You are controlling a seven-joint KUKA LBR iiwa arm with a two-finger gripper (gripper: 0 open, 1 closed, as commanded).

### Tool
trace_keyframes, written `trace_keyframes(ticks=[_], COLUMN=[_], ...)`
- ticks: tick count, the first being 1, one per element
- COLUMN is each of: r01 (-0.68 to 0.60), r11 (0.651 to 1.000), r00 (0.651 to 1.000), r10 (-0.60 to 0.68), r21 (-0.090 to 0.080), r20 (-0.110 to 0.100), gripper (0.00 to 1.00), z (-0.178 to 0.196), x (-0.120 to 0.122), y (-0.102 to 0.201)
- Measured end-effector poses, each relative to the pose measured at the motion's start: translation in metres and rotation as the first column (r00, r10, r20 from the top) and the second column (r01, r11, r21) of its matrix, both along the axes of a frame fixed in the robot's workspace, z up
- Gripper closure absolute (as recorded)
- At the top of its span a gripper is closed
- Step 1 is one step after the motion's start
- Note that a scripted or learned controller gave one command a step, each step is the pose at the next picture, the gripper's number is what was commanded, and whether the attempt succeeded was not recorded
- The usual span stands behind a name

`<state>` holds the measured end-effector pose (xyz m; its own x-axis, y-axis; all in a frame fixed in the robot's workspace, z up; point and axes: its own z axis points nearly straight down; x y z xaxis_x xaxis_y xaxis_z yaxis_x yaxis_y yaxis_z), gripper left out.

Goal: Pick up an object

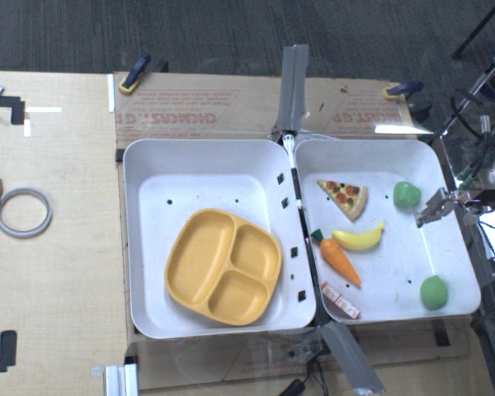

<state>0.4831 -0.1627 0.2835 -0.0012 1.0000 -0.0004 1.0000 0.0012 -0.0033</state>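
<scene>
The right bin [396, 165] holds a pizza slice [344, 196], a yellow banana [359, 238], an orange carrot [340, 260], a small pink and white packet [341, 300] and two green balls, one at the back [407, 194] and one at the front right [434, 292]. My gripper [436, 208] hangs over the bin's right side, just right of the back green ball and apart from it. Nothing shows in its grasp. In the left bin [148, 172] lies a yellow divided plate [223, 266].
A grey post [293, 89] stands behind the seam between the bins. Blue clamps [134, 73] [404, 90] pin the cardboard behind. A tape roll [22, 212] lies on the bench at far left. Cables and stand legs crowd the right edge.
</scene>
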Motion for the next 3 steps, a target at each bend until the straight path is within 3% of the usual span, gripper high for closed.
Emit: trace_keyframes(ticks=[1, 2, 3], r01=[-0.331, -0.643, -0.847], r11=[0.944, 0.766, 0.532], r00=[0.944, 0.766, 0.532], r10=[0.331, 0.643, 0.847], r21=[0.001, 0.0, -0.002], r20=[0.001, 0.003, 0.004], gripper=[0.0, 0.0, 0.0], z=[-0.067, -0.09, -0.068], x=[0.031, 0.08, 0.046], y=[0.035, 0.033, -0.028])
